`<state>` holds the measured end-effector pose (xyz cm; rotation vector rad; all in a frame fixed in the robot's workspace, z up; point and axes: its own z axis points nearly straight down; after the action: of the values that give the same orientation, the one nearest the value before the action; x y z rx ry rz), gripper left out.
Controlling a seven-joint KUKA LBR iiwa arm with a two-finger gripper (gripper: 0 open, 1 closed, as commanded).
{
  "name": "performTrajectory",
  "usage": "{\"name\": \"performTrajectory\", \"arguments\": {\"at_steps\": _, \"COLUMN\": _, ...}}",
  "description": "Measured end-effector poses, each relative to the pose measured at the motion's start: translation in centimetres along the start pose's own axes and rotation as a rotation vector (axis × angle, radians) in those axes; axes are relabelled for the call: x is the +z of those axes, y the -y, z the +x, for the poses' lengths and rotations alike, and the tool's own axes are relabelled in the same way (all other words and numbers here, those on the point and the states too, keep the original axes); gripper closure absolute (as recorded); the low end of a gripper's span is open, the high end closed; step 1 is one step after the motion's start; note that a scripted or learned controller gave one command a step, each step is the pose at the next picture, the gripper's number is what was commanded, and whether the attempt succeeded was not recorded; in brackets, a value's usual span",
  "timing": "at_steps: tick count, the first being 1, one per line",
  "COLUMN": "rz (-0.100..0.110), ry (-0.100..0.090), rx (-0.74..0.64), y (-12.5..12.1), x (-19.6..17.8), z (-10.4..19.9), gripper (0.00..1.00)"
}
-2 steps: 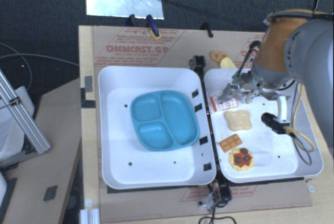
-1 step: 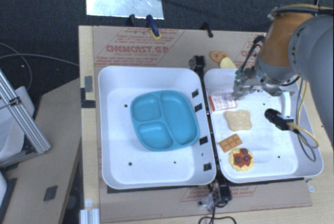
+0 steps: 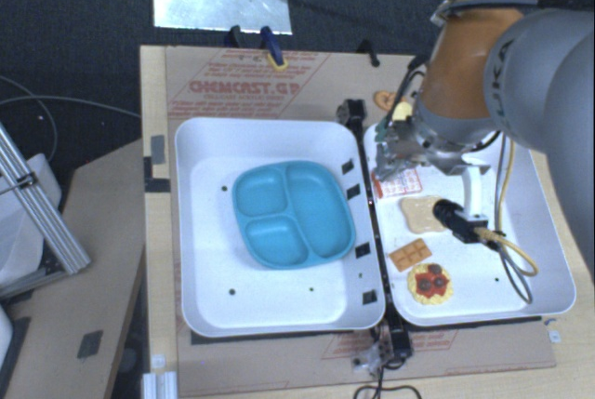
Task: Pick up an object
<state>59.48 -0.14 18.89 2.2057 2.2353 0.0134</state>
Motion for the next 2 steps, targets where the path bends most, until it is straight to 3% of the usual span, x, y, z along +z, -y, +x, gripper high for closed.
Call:
{"name": "performTrajectory", "arguments": {"at_steps": 1, "rz": -0.013, "ry": -0.004, "rx": -0.003, "y": 3.2, "x": -16.1, "z": 9.8, "gripper": 1.00}}
{"name": "performTrajectory", "arguments": {"at_steps": 2, "rz": 0.007, "ry": 0.002, "rx": 0.002, "y": 0.6, "x": -11.4, "z": 18.1, "gripper": 1.00}}
